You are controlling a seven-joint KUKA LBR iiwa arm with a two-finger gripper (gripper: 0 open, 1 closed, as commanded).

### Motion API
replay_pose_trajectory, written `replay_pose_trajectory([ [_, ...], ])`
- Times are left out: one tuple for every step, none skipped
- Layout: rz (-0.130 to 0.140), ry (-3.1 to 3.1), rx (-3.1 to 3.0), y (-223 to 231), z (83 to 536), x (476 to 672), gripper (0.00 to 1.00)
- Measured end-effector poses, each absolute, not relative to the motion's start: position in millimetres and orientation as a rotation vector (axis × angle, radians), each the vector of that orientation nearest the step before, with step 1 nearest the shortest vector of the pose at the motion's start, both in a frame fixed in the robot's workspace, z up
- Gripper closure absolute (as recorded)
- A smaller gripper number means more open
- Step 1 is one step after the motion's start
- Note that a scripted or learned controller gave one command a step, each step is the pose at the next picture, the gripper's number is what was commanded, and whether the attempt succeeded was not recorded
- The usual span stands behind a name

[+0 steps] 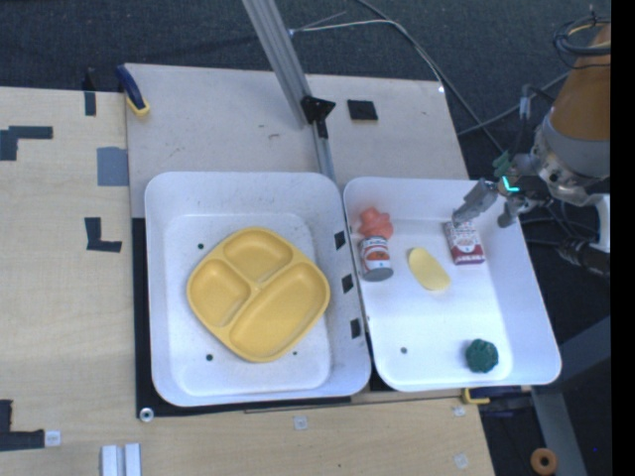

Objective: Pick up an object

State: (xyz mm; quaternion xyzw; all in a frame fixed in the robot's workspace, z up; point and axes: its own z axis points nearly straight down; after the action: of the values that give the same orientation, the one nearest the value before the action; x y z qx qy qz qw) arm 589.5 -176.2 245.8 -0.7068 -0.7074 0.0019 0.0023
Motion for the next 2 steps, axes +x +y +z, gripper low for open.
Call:
replay_pose_trajectory([
  [0.002,-2.223,-2.219,-176,248,590.6,0.0],
  [0.004,-2.221,-2.22,-182,196,582.4,0.0],
])
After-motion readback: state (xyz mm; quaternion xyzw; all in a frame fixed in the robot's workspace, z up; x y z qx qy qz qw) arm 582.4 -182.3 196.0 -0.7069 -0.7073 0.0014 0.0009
